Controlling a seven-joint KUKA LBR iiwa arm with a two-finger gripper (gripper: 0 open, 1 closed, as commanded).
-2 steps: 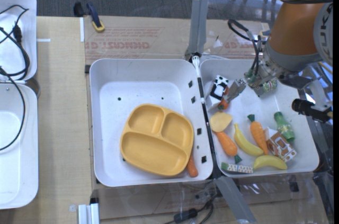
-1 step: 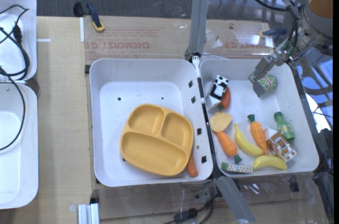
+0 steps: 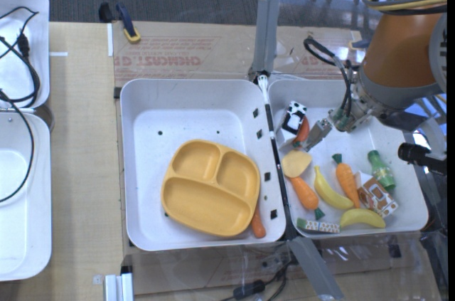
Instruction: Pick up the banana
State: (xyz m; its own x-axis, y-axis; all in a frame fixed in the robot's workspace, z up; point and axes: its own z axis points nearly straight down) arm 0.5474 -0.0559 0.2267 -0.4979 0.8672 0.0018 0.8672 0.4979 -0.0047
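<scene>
Two shallow white bins sit side by side on the worktop point(image 3: 78, 150). The left bin point(image 3: 142, 114) carries a yellow divided plate point(image 3: 211, 186), lying flat toward the bin's near half. A small orange carrot point(image 3: 257, 225) rests just beside the plate's near right edge, close to the wall between the bins.

The right bin point(image 3: 416, 214) is crowded. Two bananas here: one banana point(image 3: 330, 191) lies slanted in the middle of the bin, between two carrots; a second banana point(image 3: 362, 218) lies along the near wall, curved, just below a small printed box point(image 3: 377, 196). A carrot point(image 3: 303, 191) lies left of the slanted banana, another carrot point(image 3: 347, 180) to its right. A pale round slice point(image 3: 296, 164) sits above the left carrot. A green bottle point(image 3: 380, 171) lies at the right. A black-and-white toy point(image 3: 294, 117) sits at the far left corner. A patterned strip point(image 3: 320, 226) lies by the near wall.

The arm point(image 3: 398, 50) reaches in from the right, orange band visible. The end effector point(image 3: 313, 137) hangs over the far left part of the right bin, above the pale slice, well apart from both bananas. Whether it is open or closed cannot be told; nothing is seen held in it.
</scene>
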